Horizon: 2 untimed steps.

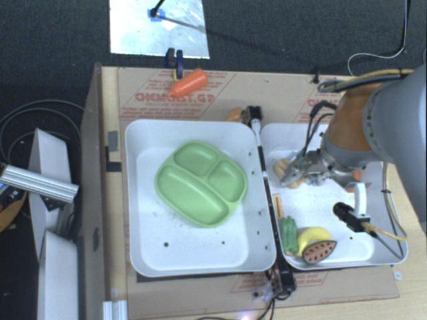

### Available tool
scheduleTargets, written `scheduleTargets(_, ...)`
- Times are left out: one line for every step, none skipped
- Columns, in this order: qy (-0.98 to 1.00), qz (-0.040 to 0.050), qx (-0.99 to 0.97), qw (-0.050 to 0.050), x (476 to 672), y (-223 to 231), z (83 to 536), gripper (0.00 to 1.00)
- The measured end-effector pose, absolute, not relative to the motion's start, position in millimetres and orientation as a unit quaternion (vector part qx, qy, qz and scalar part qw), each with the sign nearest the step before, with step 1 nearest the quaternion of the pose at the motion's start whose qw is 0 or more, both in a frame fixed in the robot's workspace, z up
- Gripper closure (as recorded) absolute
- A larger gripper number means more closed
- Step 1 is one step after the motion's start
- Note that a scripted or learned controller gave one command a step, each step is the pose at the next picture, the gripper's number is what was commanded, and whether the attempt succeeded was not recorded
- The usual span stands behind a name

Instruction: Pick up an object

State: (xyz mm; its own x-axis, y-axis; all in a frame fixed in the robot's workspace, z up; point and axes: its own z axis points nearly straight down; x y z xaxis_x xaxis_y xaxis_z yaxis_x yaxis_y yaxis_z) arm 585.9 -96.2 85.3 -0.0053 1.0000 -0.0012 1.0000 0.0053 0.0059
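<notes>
Cardboard-lined bench (200, 89) is seen; at the right bin's (380, 255) ten o'clock the gripper (293, 173) is lowered, its opening indeterminable, over a small tan object (281, 166), judged light, best taken across its middle.

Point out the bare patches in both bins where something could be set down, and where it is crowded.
Left white bin: bare floor rings the green divided plate, widest along the near edge. Right white bin: an open patch mid-floor, bordered by the yellow banana and green toy in front and the end effector behind. The near-left corner is crowded.
</notes>
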Motion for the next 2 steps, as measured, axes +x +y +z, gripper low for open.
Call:
scheduleTargets(0.708,-0.006,0.707,-0.007,666.6,-84.0,83.5,0.0)
scheduleTargets(0.709,-0.0043,0.705,-0.006,666.2,-84.1,93.3,1.0)
